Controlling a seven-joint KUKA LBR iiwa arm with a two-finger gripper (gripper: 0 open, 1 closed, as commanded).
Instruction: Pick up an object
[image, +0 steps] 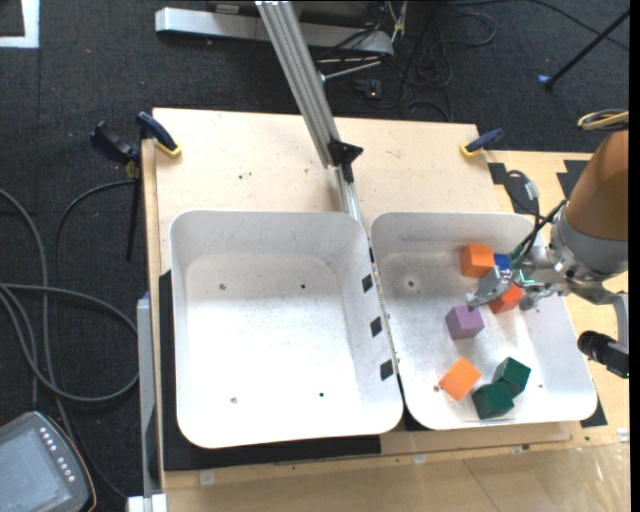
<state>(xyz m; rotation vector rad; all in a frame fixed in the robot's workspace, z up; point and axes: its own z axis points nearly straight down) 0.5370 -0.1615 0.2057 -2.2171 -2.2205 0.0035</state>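
Nearest the camera, in the right bin (560, 400): two dark green blocks (503, 388) touching each other, an orange block (460, 379) just beside them on the left. Further in, a purple block (464, 321) near the bin's middle. Just beyond that, the gripper (500, 292), low over the bin floor, reaching in from the right on the grey arm (590, 250) with its orange band. A red-orange block (508, 297) right at the fingertips, possibly between them; too blurred to tell, and no telling either whether the jaws stand apart or together. Behind, another orange block (477, 260), with a small blue piece (502, 262) beside it. Left bin (200, 260) alongside, touching the right one.
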